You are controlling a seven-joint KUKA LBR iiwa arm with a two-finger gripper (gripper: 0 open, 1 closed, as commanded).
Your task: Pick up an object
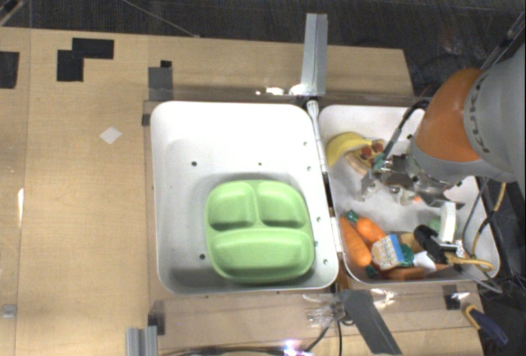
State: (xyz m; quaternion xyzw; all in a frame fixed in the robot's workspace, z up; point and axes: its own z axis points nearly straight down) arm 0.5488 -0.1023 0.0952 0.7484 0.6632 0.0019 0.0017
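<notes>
Over the right bin point(355, 117), our gripper point(380, 173), spread or pressed together we cannot tell, hangs beside the yellow banana point(343, 147) in its far left corner, which we judge light, smooth and slippery, best pinched across its narrow middle

A green three-compartment tray point(260, 229) is recorded lying flat and right way up in the near half of the left bin point(189, 132), apart from its walls. In the right bin point(362, 117), a yellow banana point(345, 146) is noted near the far left corner. Two orange carrots point(357, 243) are found lying together by the near left wall. A small blue-and-yellow packet point(391, 250) is observed just to their right.
</notes>
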